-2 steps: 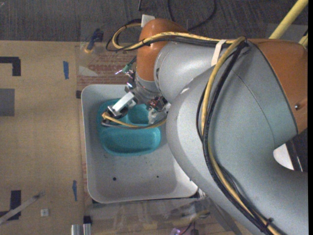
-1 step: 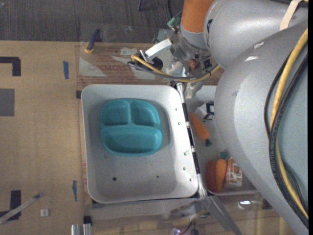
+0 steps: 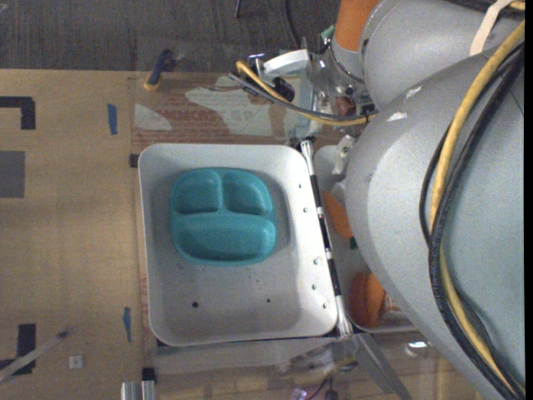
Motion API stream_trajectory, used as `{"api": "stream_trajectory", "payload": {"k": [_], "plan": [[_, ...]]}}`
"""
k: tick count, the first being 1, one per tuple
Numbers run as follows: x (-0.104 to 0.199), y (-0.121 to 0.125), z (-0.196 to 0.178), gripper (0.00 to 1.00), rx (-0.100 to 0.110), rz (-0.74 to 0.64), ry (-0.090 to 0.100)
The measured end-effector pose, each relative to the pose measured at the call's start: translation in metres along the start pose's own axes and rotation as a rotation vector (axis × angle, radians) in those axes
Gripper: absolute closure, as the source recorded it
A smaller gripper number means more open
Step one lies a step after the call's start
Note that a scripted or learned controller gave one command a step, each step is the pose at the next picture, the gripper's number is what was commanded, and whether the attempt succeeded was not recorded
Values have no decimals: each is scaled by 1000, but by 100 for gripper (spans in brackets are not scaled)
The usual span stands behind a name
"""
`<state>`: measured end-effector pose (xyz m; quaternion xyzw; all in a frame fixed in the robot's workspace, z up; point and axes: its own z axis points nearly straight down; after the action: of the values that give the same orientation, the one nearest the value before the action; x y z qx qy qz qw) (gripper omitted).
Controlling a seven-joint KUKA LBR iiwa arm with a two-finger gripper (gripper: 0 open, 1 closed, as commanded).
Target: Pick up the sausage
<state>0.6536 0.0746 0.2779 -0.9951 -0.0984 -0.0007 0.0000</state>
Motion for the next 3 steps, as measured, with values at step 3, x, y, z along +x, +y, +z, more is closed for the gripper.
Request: {"api": "stream_trajectory", "payload": {"k": [3], "plan": [[-102, 72, -73, 0, 2, -24, -7]]}}
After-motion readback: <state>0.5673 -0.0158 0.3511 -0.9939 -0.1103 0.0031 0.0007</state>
